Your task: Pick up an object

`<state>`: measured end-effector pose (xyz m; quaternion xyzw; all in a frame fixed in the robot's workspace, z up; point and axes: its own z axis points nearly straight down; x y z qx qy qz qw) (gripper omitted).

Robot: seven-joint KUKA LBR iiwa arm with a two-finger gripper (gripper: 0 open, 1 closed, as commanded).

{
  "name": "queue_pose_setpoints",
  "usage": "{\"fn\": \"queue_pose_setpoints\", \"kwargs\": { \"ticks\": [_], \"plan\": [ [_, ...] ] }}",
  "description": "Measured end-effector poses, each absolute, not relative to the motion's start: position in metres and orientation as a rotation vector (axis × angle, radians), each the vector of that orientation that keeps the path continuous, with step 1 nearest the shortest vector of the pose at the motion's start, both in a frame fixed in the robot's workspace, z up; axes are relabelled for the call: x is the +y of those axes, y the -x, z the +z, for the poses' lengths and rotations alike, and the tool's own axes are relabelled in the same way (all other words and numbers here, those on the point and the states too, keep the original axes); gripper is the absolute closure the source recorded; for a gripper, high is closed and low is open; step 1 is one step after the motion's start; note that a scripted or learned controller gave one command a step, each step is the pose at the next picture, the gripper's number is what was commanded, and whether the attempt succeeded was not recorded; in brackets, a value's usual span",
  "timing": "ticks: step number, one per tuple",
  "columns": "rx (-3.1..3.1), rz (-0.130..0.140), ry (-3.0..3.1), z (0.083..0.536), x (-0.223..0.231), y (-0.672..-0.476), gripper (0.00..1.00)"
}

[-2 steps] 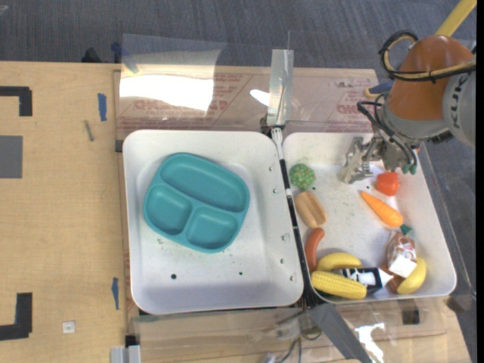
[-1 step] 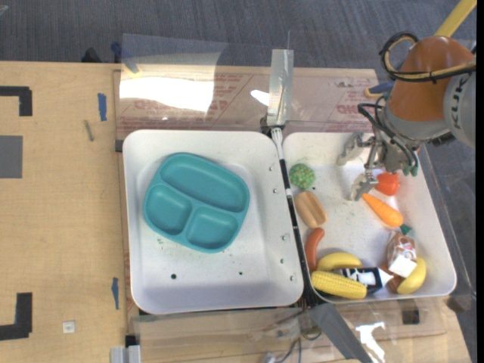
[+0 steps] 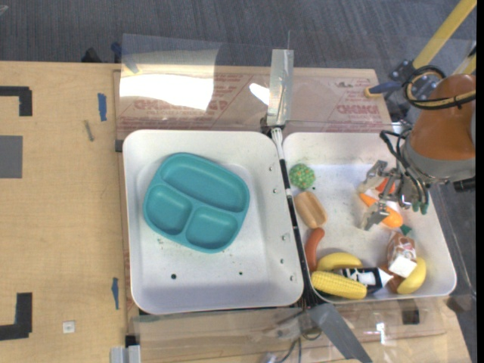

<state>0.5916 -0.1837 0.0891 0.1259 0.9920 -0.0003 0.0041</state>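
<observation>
Two white bins side by side; left bin [image 3: 144, 278] carries a teal divided plate [image 3: 197, 201], right bin [image 3: 442, 274] carries the food toys. Arm [image 3: 446, 127] reaches in from the right, gripper [image 3: 384, 200] low over the right bin's far-right part. An orange carrot-like piece [image 3: 390, 219] lies right at the finger ends, a second orange bit [image 3: 368, 198] beside it. Whether the fingers are spread or closed, or have anything between them, cannot tell: metal and orange overlap from this angle.

Other candidates: green ball [image 3: 302, 175] and bread roll [image 3: 310, 209] near the divider, sausage [image 3: 314, 246], corn cob [image 3: 334, 283], two bananas [image 3: 339, 261] [image 3: 414, 277], a wrapped packet [image 3: 401, 254].

Judgement: the carrot is the likely target. To do it well, straddle it across its narrow width, go down square, close fully before lifting, and lift straight so the piece does not roll out. Keep clear of the packet just below.
</observation>
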Motion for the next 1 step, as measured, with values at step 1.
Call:
{"fn": "queue_pose_setpoints", "kwargs": {
  "ticks": [1],
  "plan": [
    [3.121,-0.002,-0.263,0.0895,-0.1564,-0.5944,0.0]
  ]
}}
